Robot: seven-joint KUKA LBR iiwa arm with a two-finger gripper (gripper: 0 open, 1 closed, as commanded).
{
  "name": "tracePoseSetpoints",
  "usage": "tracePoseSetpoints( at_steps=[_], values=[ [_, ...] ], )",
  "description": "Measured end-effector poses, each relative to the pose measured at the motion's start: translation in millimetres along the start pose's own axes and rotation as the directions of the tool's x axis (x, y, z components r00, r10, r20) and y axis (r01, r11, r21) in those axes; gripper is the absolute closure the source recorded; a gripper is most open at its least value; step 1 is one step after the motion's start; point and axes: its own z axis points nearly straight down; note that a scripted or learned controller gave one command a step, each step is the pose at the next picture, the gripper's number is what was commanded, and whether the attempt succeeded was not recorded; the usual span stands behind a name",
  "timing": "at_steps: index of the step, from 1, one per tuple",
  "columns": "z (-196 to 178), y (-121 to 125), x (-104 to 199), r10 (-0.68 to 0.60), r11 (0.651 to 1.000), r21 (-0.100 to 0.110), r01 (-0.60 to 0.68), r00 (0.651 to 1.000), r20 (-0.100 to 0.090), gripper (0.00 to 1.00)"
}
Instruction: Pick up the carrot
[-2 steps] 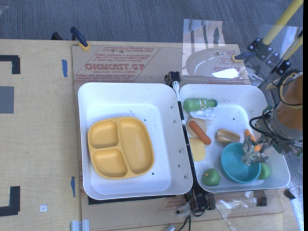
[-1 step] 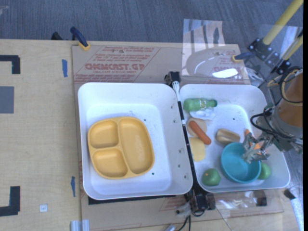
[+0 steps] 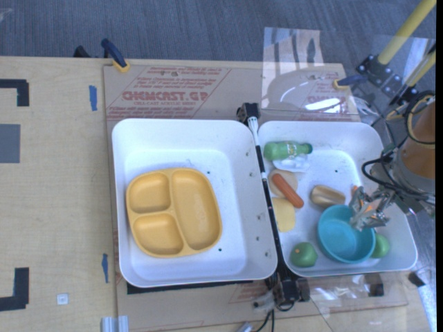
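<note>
the carrot (image 3: 287, 189) lies left of the blue bowl (image 3: 344, 235); jaws above the bowl's rim, openness unclear, holding nothing visible.

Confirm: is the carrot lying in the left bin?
No, the carrot lies in the right bin, beside the green bottle.
</note>
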Motion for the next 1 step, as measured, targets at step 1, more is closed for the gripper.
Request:
tracePoseSetpoints(
  at_steps=[1],
  values=[
    [34.8,13.5,-1.5,-0.323,0.946,-0.004,0.323,0.946,-0.012,1.00]
  ],
)
